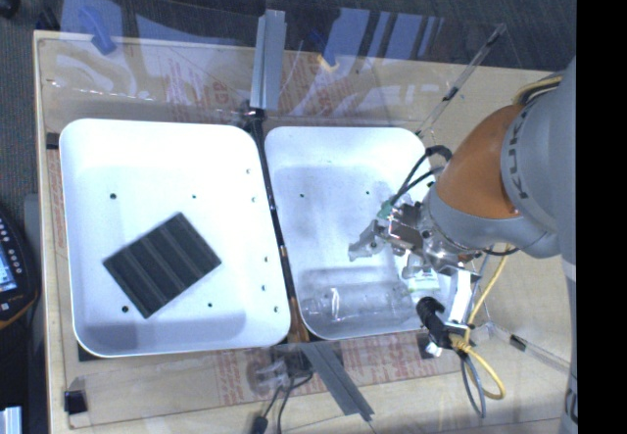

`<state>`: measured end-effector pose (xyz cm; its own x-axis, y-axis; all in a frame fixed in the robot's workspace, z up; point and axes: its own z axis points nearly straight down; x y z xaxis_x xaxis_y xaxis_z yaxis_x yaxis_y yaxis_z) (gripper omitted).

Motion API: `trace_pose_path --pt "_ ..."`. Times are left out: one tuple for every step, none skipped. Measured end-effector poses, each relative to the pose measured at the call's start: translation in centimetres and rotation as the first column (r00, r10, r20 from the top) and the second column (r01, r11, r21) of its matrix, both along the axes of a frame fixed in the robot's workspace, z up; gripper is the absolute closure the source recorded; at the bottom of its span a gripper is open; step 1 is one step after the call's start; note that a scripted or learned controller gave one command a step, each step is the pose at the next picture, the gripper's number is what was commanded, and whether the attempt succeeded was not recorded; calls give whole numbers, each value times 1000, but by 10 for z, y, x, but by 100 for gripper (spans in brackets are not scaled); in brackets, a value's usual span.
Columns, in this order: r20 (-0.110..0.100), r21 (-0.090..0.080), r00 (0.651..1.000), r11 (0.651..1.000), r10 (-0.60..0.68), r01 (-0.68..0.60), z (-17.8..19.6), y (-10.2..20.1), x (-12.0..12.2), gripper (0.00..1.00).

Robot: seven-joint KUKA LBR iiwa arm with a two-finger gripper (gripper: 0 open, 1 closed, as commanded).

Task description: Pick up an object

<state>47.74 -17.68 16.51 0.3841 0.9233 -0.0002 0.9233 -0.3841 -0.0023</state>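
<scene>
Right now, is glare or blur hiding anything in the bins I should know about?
Camera view: the clear bottle in the right bin is see-through and faint against the white floor, so its edges are hard to trace. The dark ribbed panel in the left bin reads sharply. The end effector looks slightly soft.

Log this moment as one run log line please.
arm: over right bin | pincer: low inside right bin, nothing seen held | clear bottle: lying at near wall | dark ridged panel: flat in left bin
</scene>
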Motion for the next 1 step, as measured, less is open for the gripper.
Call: trace_pose_path --pt "14 2 980 980 -198 198 -70 -19 17 0"
